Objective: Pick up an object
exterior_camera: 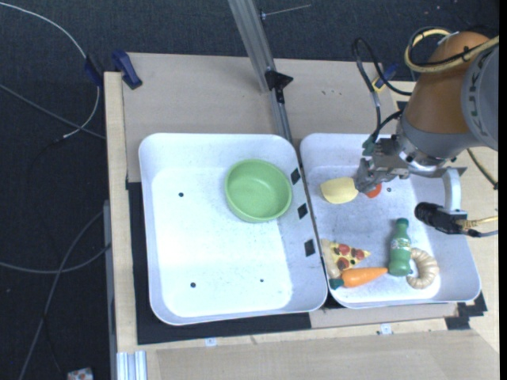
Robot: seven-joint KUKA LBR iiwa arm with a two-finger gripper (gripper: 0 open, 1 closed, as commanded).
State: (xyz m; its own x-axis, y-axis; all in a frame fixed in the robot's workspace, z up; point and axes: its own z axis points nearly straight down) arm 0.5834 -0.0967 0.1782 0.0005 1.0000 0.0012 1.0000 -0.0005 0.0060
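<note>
Two shallow white bins sit side by side on the pale wooden table (198,93), and from where I stand the left bin (158,212) carries a green bowl (257,190) resting upright near its upper right corner. Over in the right bin (467,279) the arm (447,93) — grey, with a broad orange band above the wrist — reaches in from the right and hangs its gripper (371,182) low over the upper left part of that bin. Just beside the gripper, on its left, lies a pale yellow rounded piece (339,190), looking as if it touches the metal tip, while a small red-orange thing (374,189) peeks out directly under the tip; I cannot tell how far apart the jaws stand, nor whether anything sits between them. Nearer the front edge of the right bin a pizza slice toy (344,253) lies flat, with an orange carrot (360,276) just below it. A green bottle (400,248) lies to the right of those, its base touching a tan ring-shaped pastry (425,269) — the group well apart from the gripper. A metal pole (249,26) slants down to the seam between the bins.
</note>
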